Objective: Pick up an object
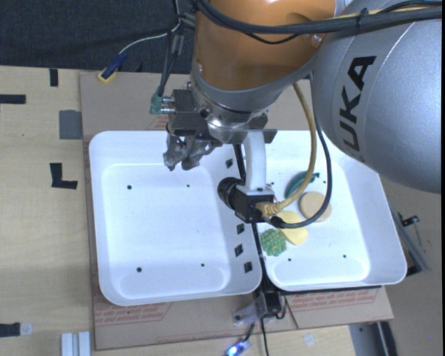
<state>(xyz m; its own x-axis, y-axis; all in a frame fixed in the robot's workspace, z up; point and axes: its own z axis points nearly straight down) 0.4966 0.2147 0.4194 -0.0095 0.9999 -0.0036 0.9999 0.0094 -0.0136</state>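
Note:
Loose objects lie in the right bin [371,273] near its left wall: a green bumpy ball [273,242], a yellow piece [297,235], a pale tan disc [316,205] and a teal item [304,179]. My gripper [182,155] hangs under the orange band, over the far edge of the left bin [111,273], well left of those objects. I see nothing held in it. A white bracket with a black cylinder [237,195] reaches down from the wrist over the divider between the bins and hides part of the right bin.
The arm's grey body covers the upper right of the view and the right bin's far corner. A yellow cable [313,147] loops down to the black cylinder. Brown cardboard [89,124] surrounds both bins.

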